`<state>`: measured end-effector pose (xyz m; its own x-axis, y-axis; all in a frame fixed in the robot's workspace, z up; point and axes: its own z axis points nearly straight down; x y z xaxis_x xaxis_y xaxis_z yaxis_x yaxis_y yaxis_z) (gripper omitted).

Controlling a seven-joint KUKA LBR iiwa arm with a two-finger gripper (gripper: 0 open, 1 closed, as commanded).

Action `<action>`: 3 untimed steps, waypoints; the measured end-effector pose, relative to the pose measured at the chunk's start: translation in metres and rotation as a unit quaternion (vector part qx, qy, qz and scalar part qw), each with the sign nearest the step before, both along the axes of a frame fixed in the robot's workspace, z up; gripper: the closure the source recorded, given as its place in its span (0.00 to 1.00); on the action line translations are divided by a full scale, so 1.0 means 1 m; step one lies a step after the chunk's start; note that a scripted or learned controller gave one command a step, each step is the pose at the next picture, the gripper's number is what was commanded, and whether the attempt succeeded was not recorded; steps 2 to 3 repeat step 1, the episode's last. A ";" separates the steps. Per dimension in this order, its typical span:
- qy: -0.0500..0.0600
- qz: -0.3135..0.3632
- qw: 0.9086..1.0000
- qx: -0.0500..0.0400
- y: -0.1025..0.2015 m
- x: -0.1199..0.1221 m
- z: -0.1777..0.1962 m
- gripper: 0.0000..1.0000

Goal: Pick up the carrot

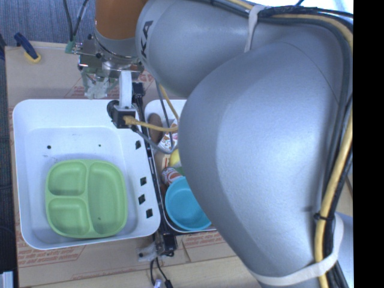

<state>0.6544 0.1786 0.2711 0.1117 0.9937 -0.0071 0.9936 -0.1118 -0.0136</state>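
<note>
The pincer (99,84) hung above the left bin's (27,116) far rim; its finger state could not be determined. The carrot's location could not be determined. A green divided plate (87,198) lay in the left bin.

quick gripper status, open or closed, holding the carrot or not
gripper: above the far rim of the left bin, mostly hidden under the wrist; open or closed cannot be told, and no carrot is visible in it.

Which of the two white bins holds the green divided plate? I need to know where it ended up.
The left bin holds the green divided plate. The right bin, mostly hidden under the arm, holds a blue bowl instead.
</note>
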 end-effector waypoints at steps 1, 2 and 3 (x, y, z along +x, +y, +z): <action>-0.008 -0.027 1.000 0.000 -0.094 -0.009 0.077 1.00; -0.008 -0.027 1.000 0.000 -0.094 -0.009 0.077 1.00; -0.008 -0.027 1.000 0.000 -0.094 -0.009 0.077 1.00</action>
